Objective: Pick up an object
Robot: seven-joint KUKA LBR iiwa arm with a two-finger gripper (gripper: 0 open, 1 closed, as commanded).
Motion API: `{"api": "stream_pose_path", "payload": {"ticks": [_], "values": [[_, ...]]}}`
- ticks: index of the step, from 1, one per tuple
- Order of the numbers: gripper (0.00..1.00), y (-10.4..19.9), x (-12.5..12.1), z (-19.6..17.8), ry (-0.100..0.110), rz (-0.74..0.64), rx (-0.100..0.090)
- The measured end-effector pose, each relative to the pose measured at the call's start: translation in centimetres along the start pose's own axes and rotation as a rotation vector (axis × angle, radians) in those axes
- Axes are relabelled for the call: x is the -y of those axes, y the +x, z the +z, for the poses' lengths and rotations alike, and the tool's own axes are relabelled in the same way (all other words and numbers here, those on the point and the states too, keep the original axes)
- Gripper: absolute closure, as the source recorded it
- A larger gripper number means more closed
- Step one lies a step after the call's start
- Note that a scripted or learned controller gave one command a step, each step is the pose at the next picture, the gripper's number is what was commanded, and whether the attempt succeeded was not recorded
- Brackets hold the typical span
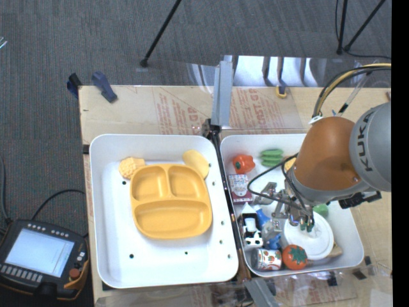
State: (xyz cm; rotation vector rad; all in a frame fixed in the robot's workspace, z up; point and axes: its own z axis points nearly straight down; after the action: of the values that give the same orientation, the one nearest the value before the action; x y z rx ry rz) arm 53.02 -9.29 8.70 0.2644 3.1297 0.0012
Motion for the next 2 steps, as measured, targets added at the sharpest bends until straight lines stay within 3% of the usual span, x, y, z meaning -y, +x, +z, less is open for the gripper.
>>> {"api": "stream_pose_path", "payload": {"ticks": [1,2], "values": [[0.00,-4.1,-0.5,0.0,0.002,0.129,-0.001],[0.00,0.7,0.4,0.1,0.000,0.063,-0.004]]}}
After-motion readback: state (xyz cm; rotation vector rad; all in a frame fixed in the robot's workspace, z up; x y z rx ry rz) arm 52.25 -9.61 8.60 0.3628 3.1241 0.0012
